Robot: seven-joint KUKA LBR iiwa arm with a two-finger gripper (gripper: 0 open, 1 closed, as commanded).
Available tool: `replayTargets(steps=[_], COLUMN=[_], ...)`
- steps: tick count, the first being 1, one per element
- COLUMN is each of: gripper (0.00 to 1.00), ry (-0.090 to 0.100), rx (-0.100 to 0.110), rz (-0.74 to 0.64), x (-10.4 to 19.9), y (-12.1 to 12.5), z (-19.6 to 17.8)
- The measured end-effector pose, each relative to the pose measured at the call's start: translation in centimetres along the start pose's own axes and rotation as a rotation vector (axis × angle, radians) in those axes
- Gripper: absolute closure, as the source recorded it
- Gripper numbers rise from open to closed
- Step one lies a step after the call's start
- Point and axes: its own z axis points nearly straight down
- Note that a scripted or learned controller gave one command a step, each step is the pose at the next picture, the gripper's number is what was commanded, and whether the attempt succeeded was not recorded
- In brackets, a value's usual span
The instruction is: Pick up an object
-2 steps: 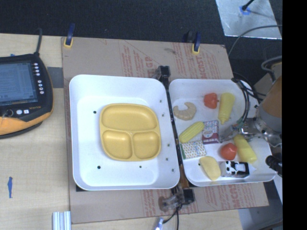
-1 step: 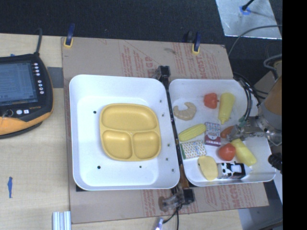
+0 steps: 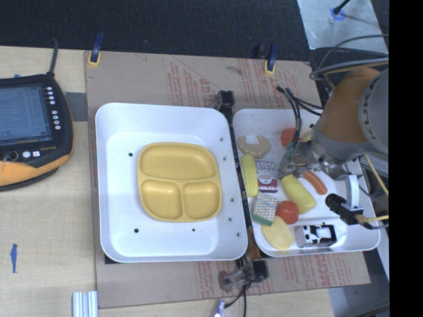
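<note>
The right bin holds several toy foods: a yellow corn cob, a beige croissant, a red-and-white carton, a yellow cylinder, an orange sausage, two red tomatoes, a waffle piece, a lemon and a black-and-white toy car. My gripper hangs low over the middle of this bin, just above the yellow cylinder and beside the sausage. The wrist body hides its tips.
The left bin holds a yellow divided plate. A tablet in an orange case lies at the far left of the bench. Cables trail from the arm over the right bin's back edge.
</note>
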Motion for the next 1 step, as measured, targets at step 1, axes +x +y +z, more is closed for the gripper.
replayTargets(steps=[1], gripper=[1.00], ry=[0.002], rx=[0.000], rz=[0.005], x=[7.25], y=[1.46], z=[-9.81])
